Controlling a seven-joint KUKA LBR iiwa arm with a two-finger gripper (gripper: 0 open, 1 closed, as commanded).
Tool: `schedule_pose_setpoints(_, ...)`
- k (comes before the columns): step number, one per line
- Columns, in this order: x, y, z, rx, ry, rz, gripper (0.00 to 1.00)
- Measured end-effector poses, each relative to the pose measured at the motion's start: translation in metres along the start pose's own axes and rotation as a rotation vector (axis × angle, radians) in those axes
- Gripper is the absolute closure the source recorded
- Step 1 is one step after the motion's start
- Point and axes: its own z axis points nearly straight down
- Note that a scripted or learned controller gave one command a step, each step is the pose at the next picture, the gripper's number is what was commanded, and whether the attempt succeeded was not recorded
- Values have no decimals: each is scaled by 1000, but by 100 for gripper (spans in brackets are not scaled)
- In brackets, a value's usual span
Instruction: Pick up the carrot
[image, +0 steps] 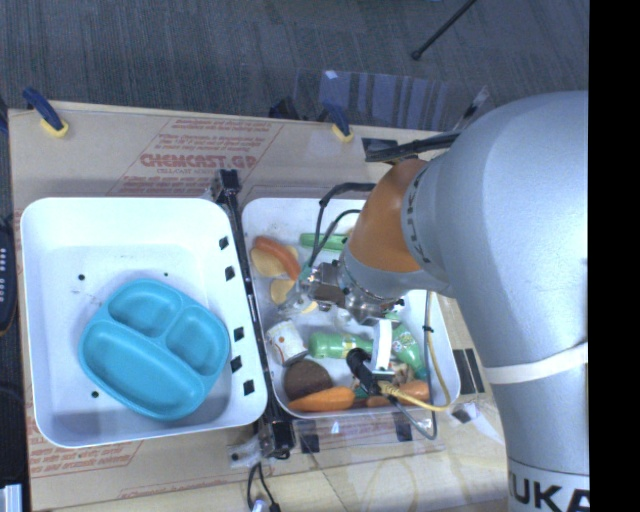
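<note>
The carrot is orange and lies flat along the front wall of the right bin. A brown round thing touches it from behind. My gripper hangs over the middle of the right bin, well behind the carrot and beside a peach-coloured piece. The grey arm with its orange band covers much of the bin's right half.
Around the gripper lie a white can, a green bottle and a green thing at the back. A small orange-brown piece lies at the front right. In the left bin rests a blue divided plate.
</note>
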Motion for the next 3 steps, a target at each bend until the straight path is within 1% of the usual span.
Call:
schedule_pose_setpoints(1,5,53,-4,-5,0,53,0)
schedule_pose_setpoints(2,9,30,-2,1,-1,136,0)
schedule_pose_setpoints(3,10,30,-12,9,1,126,100)
